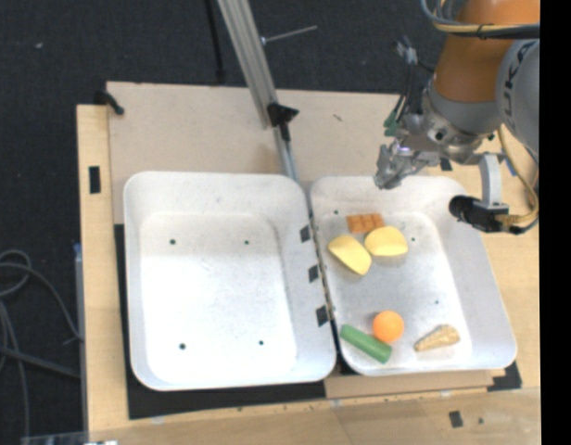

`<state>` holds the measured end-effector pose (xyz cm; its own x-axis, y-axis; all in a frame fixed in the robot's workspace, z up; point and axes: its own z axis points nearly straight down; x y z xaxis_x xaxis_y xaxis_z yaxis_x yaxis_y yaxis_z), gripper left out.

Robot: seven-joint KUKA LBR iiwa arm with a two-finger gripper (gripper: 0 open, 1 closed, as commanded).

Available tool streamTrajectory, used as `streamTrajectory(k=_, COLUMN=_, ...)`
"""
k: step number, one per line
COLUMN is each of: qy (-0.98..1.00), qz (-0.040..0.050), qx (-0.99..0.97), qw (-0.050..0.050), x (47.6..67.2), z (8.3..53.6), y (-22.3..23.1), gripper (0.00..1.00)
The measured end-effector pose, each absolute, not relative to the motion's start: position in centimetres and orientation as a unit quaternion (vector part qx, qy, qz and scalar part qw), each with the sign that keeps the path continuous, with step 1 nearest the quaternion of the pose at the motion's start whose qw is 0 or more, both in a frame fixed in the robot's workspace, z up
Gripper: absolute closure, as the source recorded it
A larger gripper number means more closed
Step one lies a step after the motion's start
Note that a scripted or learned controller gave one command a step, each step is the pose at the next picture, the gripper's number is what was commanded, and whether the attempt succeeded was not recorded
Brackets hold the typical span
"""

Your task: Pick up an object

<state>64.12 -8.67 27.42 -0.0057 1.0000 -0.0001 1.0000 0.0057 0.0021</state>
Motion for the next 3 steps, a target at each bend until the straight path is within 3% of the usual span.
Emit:
streamTrajectory(k=2, qy=0.709, qz=-0.0002, qx=0.705, qw=0.0, x=61.9, z=25.5, y=2.0, gripper=1.0)
streamTrajectory(k=3, qy=0.709, qz=-0.0001, qx=0.705, qw=-0.001, x=59.7, z=24.2, y=6.4, gripper=1.0)
